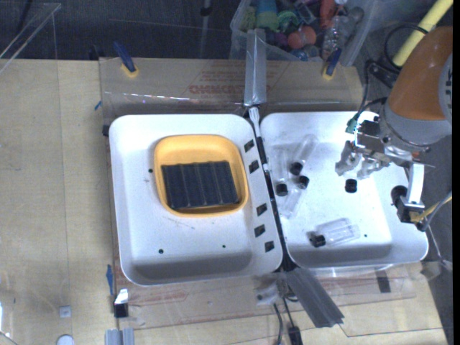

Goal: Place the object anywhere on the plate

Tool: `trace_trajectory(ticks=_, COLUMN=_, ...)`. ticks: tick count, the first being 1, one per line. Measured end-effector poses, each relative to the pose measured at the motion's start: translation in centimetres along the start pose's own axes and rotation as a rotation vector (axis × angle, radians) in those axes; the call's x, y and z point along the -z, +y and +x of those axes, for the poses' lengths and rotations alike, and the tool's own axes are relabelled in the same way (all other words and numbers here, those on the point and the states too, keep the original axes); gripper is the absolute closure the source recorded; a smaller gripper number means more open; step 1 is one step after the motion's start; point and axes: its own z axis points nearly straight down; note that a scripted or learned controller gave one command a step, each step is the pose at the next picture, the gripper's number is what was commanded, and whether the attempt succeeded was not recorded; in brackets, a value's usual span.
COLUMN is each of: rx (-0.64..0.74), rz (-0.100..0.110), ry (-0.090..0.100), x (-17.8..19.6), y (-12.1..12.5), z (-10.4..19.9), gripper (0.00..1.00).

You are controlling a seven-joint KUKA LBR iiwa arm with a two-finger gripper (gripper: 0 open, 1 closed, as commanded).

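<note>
White plastic forms two shallow bins side by side on the tabletop (43, 192), seen from above at a slant. Nearest in the right bin (374, 228), a clear vial with a black cap (334, 233) is seen lying on its side, apart from everything else. Farther back near the divider, a cluster of similar clear vials with black caps (291, 175) is seen, lying close together. In the left bin (136, 250) a yellow plate (172, 149) is seen, carrying a dark ribbed slab (200, 185) across its middle. Over the right bin's far right part, the pincer (353, 169) is held low by the grey arm with its orange band (424, 77); a small black piece (351, 186) is seen just beneath it, but whether that is held cannot be told, nor can how far the pincer is open. By judgement, the step in hand is picking up an object. It would be done well by choosing the lone vial, closing squarely across its body, lifting clear of the divider, and releasing low over the plate so nothing rolls. At the far edge, a clear tub of colourful toys (302, 9) is seen.
</note>
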Motion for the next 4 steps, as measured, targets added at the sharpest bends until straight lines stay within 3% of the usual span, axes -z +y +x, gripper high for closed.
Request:
trace_trajectory(ticks=1, rx=0.016, rz=0.000, ry=0.000, x=0.4, y=6.0, z=3.1, gripper=1.00)
trace_trajectory(ticks=2, rx=0.016, rz=-0.001, ry=0.000, x=0.4, y=6.0, z=3.2, gripper=0.00)
trace_trajectory(ticks=3, rx=0.171, rz=-0.005, ry=0.000, x=3.8, y=8.0, z=-2.4, gripper=0.00)
trace_trajectory(ticks=4, rx=0.329, rz=-0.005, ry=-0.001, x=-0.3, y=11.8, z=-7.9, gripper=0.00)
